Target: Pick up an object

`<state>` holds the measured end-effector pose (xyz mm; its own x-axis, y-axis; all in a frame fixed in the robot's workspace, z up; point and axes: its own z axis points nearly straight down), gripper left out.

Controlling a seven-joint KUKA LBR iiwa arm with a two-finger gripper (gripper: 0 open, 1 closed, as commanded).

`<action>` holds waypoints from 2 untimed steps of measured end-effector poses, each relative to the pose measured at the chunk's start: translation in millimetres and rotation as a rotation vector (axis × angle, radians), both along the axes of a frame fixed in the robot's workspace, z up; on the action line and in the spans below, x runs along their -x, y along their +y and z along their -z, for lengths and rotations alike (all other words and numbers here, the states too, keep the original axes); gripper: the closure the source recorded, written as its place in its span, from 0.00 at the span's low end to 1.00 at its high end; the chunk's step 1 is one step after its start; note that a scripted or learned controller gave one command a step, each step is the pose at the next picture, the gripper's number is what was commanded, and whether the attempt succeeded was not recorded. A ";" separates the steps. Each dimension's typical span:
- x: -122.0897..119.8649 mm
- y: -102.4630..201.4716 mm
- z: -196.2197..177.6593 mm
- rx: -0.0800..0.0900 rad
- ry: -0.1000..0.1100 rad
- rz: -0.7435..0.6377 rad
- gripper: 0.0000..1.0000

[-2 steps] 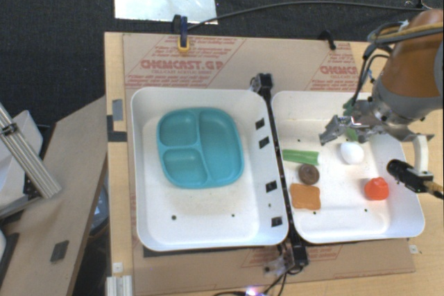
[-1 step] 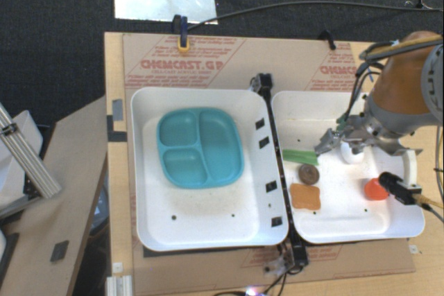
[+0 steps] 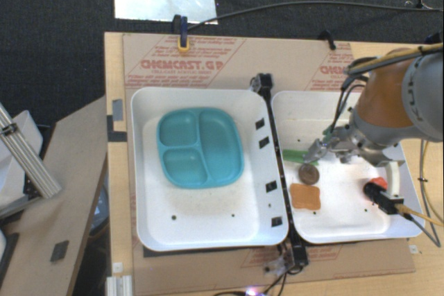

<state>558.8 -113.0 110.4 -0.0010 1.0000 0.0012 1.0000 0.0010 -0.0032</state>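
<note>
Sitting in the right bin (image 3: 326, 236), a round brown object (image 3: 309, 174) lies under the gripper (image 3: 316, 154), just above an orange flat piece (image 3: 305, 197) and beside a green item (image 3: 293, 156). Cannot tell finger state. Risk: neighbours crowd close, so a slightly off descent likely nudges the target or grabs the wrong thing.

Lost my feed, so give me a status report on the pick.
Claw low in right bin, over round brown piece. Nothing seen held. Green piece, orange slab close beside.
</note>
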 end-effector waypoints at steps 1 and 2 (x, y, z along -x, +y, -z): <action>-1.9 -0.8 -13.3 0.001 -0.006 0.001 1.00; -3.8 -1.6 -78.0 0.003 -0.011 -0.003 1.00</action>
<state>562.6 -114.6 188.4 -0.0036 1.0000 -0.0015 1.0000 0.0036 0.0082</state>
